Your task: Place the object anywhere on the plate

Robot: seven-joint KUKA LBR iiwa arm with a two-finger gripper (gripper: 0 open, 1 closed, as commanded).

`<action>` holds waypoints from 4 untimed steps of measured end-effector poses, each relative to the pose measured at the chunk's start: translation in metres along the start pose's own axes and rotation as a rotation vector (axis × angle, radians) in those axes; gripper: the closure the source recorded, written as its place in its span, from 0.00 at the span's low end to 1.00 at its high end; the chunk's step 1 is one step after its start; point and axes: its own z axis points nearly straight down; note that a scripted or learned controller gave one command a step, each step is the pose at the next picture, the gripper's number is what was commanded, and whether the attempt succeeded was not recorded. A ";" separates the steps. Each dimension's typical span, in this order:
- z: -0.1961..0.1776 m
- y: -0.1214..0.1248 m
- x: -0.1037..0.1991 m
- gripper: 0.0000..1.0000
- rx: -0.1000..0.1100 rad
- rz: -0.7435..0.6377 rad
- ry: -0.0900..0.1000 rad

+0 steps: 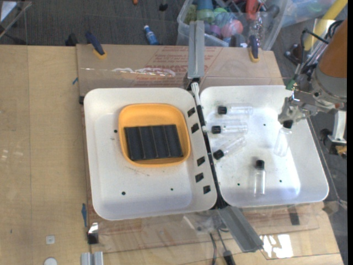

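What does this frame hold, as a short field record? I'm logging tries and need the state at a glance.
plate: orange plate in the left bin, bearing a black ribbed block
objects: clear vials with black caps lying in the right bin, five or so, one of them under the gripper
gripper: gripper at the right bin's far right side, a vial hanging below it
task state: no vial on the plate yet

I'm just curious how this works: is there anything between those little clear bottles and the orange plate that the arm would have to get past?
Only the raised rims where the two bins meet. The bottles lie in the right bin, the orange plate in the left bin. The gripper hangs at the right bin's far edge, beside another bottle.
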 end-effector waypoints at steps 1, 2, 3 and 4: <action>-0.023 0.021 0.011 1.00 -0.006 -0.132 -0.004; -0.030 0.051 0.032 1.00 -0.007 -0.415 -0.005; -0.059 0.049 0.036 1.00 -0.008 -0.458 -0.006; -0.067 0.052 0.029 1.00 -0.007 -0.569 -0.006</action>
